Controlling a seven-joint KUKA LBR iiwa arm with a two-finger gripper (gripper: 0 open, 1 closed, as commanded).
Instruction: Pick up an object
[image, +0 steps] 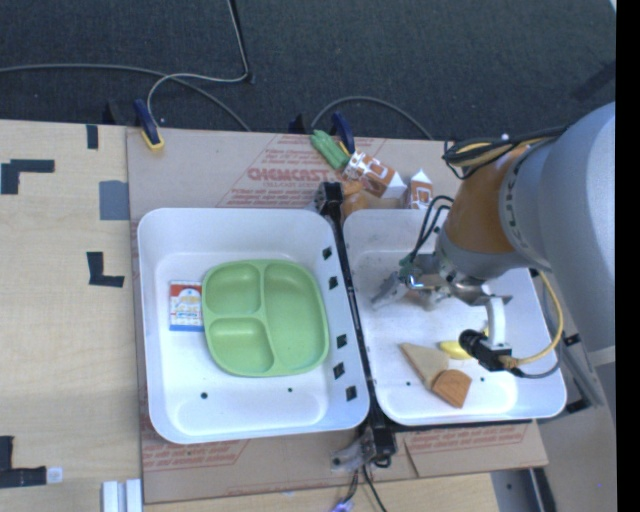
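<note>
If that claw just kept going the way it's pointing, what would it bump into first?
The gripper points toward the picture's left and downward, so it would probably meet the right bin's white floor first, then the divider between the bins. Its height above the floor is hard to judge.

Dark grey carpet (300, 50) along top, thin cables (200, 85) trailing across it. Light wooden bench (60, 330) at left, dark tape marks (100, 270) on it. Brown printed cardboard sheet (250, 175) over bench middle. Blue clamp (148, 124) at cardboard's top-left corner. Even, soft light.
</note>
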